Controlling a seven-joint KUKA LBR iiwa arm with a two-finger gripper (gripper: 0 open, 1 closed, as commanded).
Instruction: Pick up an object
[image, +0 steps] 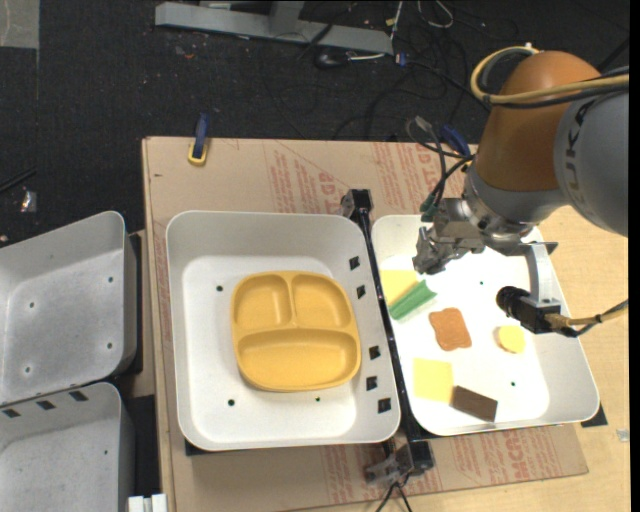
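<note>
One end effector (432, 262) low over the right bin (575, 395), beside a green piece (412, 299) (finger opening unreadable, grasp unclear).

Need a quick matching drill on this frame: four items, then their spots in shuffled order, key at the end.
Things:
1. yellow divided tray
2. green piece
3. dark brown block
4. tool

Places:
A. near corner of the right bin, beside the yellow square
B. in the left bin, alone
C. above the far left part of the right bin
D. against the right bin's left wall, near the divider

Pairs: 1-B, 2-D, 3-A, 4-C
</note>
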